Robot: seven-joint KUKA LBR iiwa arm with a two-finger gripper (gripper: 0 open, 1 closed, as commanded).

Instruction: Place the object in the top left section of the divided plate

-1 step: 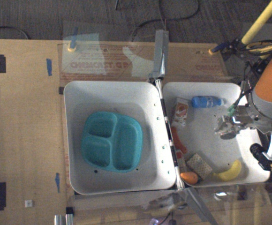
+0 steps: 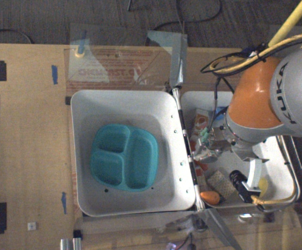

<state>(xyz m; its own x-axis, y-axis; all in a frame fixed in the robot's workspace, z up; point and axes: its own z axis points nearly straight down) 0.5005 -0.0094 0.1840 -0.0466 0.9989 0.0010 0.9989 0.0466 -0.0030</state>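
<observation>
- The arm (image 2: 265, 103) comes in from 3 o'clock, and its jaws are down at the 9 o'clock side of the right bin (image 2: 278, 155), right next to the wall shared with the left bin (image 2: 83, 155).
- I honestly can't tell whether the jaws are open, closed or gripping anything. The wrist hides them.
- The object to move looks like one of the bits in the right bin. Which one, I can't say.
- Candidates: a red-and-white packet (image 2: 200, 121) at 12 o'clock of the jaws, a speckled tan block (image 2: 219, 181) at 5 o'clock, and an orange thing (image 2: 210, 197) in the bin's 7 o'clock corner.
- The teal divided plate (image 2: 124, 158) sits mid left bin with nothing on it. Its top left section (image 2: 112, 139) is the small one at 11 o'clock.
- My take on doing this step well:
  - Grab one item only, since the pile is crowded.
  - Lift straight up until it's clear of the shared wall.
  - Travel toward 9 o'clock and stop over that small section, not over the big one at 3 o'clock of the plate.
  - Let go low, so it doesn't bounce over a divider.
- Writing: "KUKA" (image 2: 286, 95) runs along the grey arm casing.
- A clear sheet (image 2: 114, 66) on the surface (image 2: 26, 150) at 12 o'clock of the left bin has faded reddish lettering I can't read.
- The packet's print is too small to read.
</observation>
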